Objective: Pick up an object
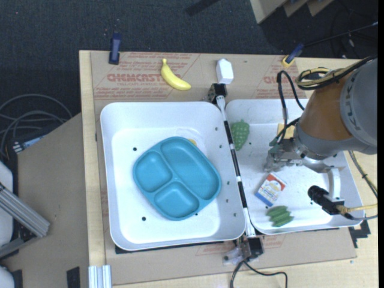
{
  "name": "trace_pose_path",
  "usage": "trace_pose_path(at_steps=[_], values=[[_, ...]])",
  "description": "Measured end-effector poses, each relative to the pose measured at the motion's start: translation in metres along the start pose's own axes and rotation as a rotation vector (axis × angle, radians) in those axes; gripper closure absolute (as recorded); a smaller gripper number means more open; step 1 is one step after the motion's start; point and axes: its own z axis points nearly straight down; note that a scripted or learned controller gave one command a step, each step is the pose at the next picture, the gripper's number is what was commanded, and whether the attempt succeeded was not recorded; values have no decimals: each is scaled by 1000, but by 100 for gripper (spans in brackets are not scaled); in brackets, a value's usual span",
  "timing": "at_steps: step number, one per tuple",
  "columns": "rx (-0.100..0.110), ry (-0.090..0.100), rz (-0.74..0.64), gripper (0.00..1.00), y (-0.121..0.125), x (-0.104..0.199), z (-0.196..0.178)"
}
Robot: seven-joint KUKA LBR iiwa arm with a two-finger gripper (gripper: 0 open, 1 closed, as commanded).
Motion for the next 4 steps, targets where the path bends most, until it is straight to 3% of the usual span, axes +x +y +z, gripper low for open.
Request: trace_pose_path(at_steps=[1, 2, 3, 4], values=[[0, 0, 0, 0, 0, 0, 0], [2, 1, 0, 0, -22, -2, 10], [-2, -1, 0, 0, -8, -10, 10], [-4, -2, 1, 100, -8, -10, 0]])
